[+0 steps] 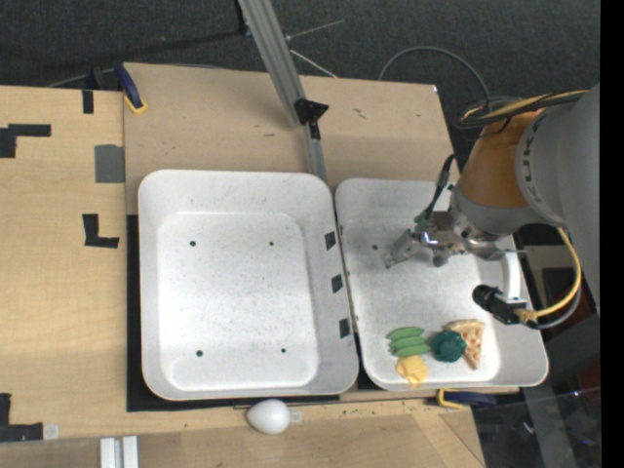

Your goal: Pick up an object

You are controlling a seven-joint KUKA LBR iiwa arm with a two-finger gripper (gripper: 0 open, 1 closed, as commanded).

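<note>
Hovering over bare floor of right bin [390, 213]: gripper [404, 250], fingers spread, nothing between them. Pickable items bunched at that bin's near edge, likely settled there: green pods [408, 339], yellow piece [412, 368], teal lump [448, 346], pizza-like slice [473, 341]

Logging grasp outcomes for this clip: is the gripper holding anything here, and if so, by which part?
Nothing is held. The gripper hangs over a bare part of the right bin; the toy items lie apart in its near corner.
</note>
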